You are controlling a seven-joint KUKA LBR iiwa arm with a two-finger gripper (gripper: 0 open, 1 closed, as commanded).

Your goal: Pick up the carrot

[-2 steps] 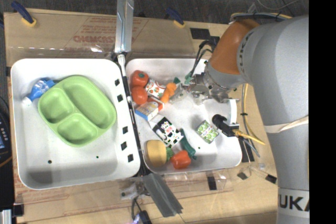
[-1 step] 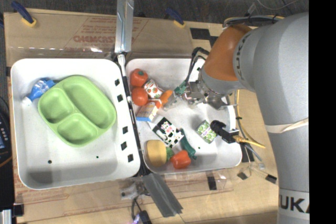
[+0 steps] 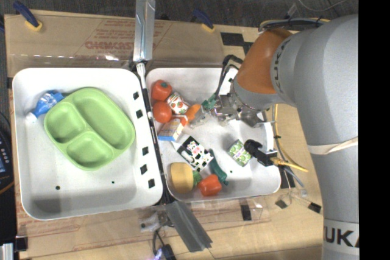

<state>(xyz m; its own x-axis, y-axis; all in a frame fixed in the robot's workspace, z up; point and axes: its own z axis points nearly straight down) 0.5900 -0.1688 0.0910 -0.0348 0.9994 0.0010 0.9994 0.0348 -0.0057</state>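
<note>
The carrot (image 3: 194, 111) is a small orange piece near the middle of the right bin (image 3: 268, 176), just right of a red-and-white spotted item (image 3: 177, 104). My gripper (image 3: 212, 105) is low in that bin, its tip right beside the carrot's right end. The wrist (image 3: 247, 108) and the orange band (image 3: 259, 67) hide the bin floor behind it. Whether the carrot is touched by the tip is not clear from this angle.
Two red tomatoes (image 3: 161, 100), an orange box (image 3: 172, 129), a cow-print carton (image 3: 196, 154), a green carton (image 3: 240, 152), a tan round item (image 3: 180, 176) and a red pepper (image 3: 210, 186) crowd the right bin. The left bin holds a green divided plate (image 3: 89, 126) and a blue item (image 3: 46, 101).
</note>
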